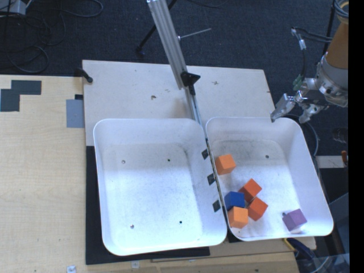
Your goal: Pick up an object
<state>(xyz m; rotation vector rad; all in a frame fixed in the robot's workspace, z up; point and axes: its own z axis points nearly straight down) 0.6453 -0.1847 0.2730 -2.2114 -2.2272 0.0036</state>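
Observation:
The right bin [304, 147] holds several small blocks. An orange cube [226, 164] lies alone near its left wall. Lower down, a red-orange block [251, 189], a blue block [234, 200], an orange block [238, 216] and another red-orange block [259, 208] sit bunched together. A purple block [294, 219] rests near the bin's front right corner. My gripper [294, 110] hangs above the right bin's far right corner, well away from the blocks. Its fingers are spread open with nothing between them.
The left bin [102, 169] stands beside the right one, a black-clipped divider [208, 178] between them. A slanted aluminium rail [170, 44] rises behind the bins. Pale bench board [40, 169] lies to the left, and cables run over the dark floor behind.

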